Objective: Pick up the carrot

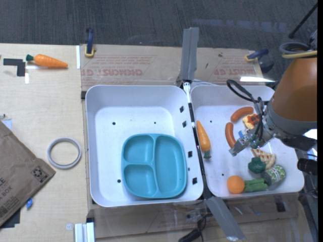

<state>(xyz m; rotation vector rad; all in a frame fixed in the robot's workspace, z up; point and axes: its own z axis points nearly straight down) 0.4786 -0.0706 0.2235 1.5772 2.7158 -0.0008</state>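
Observation:
An orange carrot (203,136) with a green stem end lies in the right bin (217,99), close along its left wall, pointing up and down the view. My gripper (244,143) hangs low over the middle of that bin, to the right of the carrot and apart from it. A red sausage (230,133) lies between the two. A second carrot (47,61) rests on the bench at the far top left, outside both bins.
The left bin (101,135) holds a teal divided plate (154,165). Around the gripper lie another sausage (242,113), an orange (235,184), green vegetables (256,174) and a bread piece (267,159). A tape ring (64,152) and a cardboard box (17,175) sit at the left.

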